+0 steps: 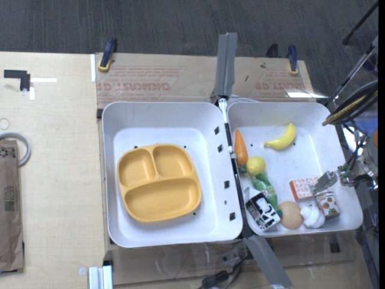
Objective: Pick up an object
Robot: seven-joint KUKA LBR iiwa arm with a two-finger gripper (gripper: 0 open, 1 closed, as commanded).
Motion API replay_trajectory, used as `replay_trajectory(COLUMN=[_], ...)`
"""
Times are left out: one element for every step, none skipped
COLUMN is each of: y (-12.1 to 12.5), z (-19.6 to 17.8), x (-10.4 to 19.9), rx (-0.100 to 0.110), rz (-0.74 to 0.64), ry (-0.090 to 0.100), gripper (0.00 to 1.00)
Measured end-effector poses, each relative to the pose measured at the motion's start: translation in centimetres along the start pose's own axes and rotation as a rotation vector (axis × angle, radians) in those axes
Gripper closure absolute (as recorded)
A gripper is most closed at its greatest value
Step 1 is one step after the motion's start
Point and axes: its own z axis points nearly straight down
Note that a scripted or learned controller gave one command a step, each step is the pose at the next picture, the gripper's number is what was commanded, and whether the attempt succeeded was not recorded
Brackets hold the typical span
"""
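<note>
The right bin [337,143] holds several objects. A yellow banana [281,137] lies at the back, with an orange carrot [240,147] and a yellow lemon [255,165] along the left wall. A green item [265,188] lies below the lemon. Along the front lie a black-and-white box [263,211], a tan egg-shaped ball [290,215], a white lump [311,215] and a small red-and-white carton [328,205]. An orange-red packet [302,188] lies near the right wall. My gripper [328,182] reaches in over the right rim, low beside the packet and just above the carton.
The left bin [114,161] holds a yellow divided plate [159,182]. A grey bar [226,59] rises behind the seam between the bins. Blue clamps [108,53] pin cardboard at the back. A brown paper bag [9,203] lies on the bench at far left.
</note>
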Motion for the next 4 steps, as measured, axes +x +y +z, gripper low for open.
replay_trajectory(y=[2.0, 0.1, 5.4, 0.1], z=[-6.1, -2.4, -6.5, -9.5], x=[-0.4, 0.0, -1.0, 0.0], rx=[-0.002, -0.001, -0.003, -0.002], rz=[-0.183, -0.527, -0.630, -0.532], ry=[-0.002, 0.000, -0.003, -0.002], gripper=[0.00, 0.00, 0.00, 0.00])
